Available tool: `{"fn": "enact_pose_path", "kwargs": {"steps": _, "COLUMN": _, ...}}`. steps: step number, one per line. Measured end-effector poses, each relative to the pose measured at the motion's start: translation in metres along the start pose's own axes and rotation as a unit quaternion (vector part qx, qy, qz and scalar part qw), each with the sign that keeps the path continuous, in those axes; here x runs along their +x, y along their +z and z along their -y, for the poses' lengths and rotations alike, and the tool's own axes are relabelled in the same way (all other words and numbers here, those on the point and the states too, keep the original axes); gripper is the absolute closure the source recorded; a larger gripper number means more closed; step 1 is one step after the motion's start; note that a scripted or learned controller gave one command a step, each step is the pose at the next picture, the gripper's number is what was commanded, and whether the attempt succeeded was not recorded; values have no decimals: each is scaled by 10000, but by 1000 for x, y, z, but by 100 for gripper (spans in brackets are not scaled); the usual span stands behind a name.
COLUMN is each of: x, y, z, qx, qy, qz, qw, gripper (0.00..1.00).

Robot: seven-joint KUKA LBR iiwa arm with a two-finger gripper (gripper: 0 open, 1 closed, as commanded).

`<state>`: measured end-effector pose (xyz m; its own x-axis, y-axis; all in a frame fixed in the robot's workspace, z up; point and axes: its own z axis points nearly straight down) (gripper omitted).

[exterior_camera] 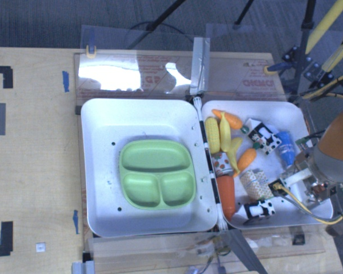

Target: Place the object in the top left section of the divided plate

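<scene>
Wooden worktop carries both bins. Picking comes first: my hand hovers over the right bin, grip unclear, toys between it and the plate. Next I must grasp one.

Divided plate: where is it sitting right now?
The green divided plate lies in the middle of the left bin in the camera view, across the divider from the toy food in the right bin.

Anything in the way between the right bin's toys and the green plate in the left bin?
Only the raised rims where the two white bins meet lie between them; anything carried must clear that ridge. The green divided plate sits bare in the left bin. The hand is over the right bin's toys.
</scene>
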<state>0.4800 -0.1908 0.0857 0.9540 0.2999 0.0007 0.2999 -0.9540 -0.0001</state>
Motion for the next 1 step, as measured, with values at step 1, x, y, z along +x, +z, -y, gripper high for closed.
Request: {"fn": "enact_pose_path", "kwargs": {"steps": 1, "x": 18, "y": 0, "z": -2, "qx": -7, "qy": 121, "qz": 7, "qw": 9999, "gripper": 0}}
